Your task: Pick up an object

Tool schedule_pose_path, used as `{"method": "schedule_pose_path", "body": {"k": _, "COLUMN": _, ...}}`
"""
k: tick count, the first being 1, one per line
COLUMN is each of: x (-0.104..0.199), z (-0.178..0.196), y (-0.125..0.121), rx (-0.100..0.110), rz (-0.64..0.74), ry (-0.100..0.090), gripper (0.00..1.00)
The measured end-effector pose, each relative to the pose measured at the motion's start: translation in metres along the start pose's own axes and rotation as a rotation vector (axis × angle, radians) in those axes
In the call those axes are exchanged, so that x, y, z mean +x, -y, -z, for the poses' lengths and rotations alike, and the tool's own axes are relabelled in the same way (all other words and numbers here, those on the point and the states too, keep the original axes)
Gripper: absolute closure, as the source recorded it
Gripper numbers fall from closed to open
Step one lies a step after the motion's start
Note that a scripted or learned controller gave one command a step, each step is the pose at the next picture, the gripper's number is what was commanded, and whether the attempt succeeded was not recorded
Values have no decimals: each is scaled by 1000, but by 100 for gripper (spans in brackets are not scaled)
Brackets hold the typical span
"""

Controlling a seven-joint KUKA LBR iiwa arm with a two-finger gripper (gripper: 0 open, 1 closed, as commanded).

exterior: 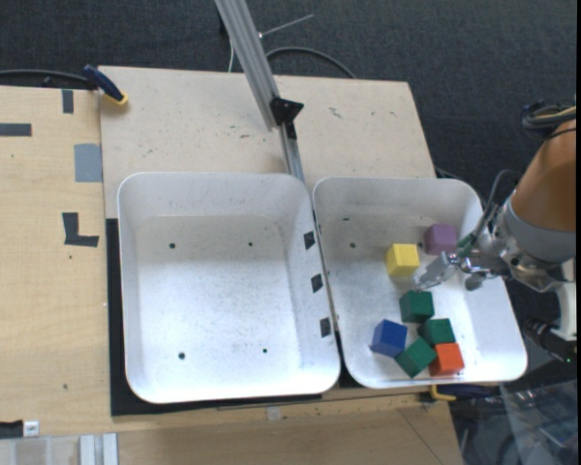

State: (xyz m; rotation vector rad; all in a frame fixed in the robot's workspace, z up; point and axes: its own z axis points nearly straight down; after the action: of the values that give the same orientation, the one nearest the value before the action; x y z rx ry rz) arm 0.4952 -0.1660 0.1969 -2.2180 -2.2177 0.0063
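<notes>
Yellow cube point(402, 258) just left of jaws point(436, 273), jaw opening unclear, nothing visibly held

Setting: robotics laboratory or test cell. Evidence: a plywood bench point(223, 114) patched with grey tape, bearing two shallow white bins, left point(136, 260) and right point(368, 201), on a black mat; an aluminium strut point(247, 42) crossing overhead; loose cables point(310, 56) on dark carpet; a grey industrial arm with orange band point(547, 197) reaching in. Plain coloured blocks point(416, 332) serve as test pieces in the right bin.
</notes>
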Motion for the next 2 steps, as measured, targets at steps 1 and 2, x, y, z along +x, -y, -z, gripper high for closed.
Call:
{"method": "schedule_pose_path", "body": {"k": 1, "x": -3, "z": -49, "y": -7, "rx": 0, "rz": 1, "ry": 0, "gripper": 0}}
{"method": "schedule_pose_path", "body": {"k": 2, "x": -3, "z": -36, "y": -8, "rx": -3, "rz": 2, "ry": 0, "gripper": 100}}
